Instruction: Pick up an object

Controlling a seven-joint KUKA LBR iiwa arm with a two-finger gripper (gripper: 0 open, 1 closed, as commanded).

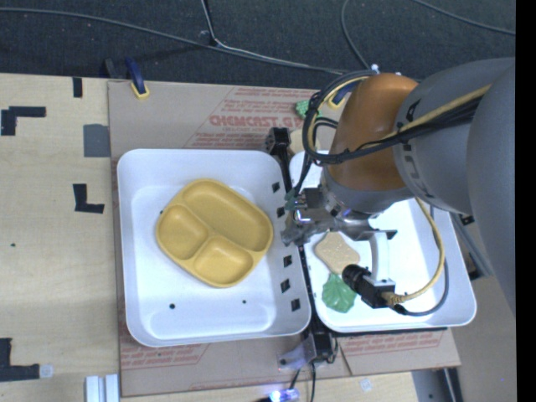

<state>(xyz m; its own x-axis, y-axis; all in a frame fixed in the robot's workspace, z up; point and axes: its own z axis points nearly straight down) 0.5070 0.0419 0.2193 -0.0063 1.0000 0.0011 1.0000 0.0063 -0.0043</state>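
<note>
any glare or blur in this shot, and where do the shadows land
Camera view: sharp overall, slightly soft on the arm; the right bin is blown out white near the wrist; soft shadow under the yellow tray in the left bin; the arm shades the tan item and green item.

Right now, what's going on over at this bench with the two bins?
A grey robot arm with an orange band reaches over the right bin, its wrist low above a tan, bread-like piece and a small green object. Nothing is visibly between its fingers, so no pick is confirmed yet. The left bin holds a yellow divided tray, lying flat and untouched.
</note>
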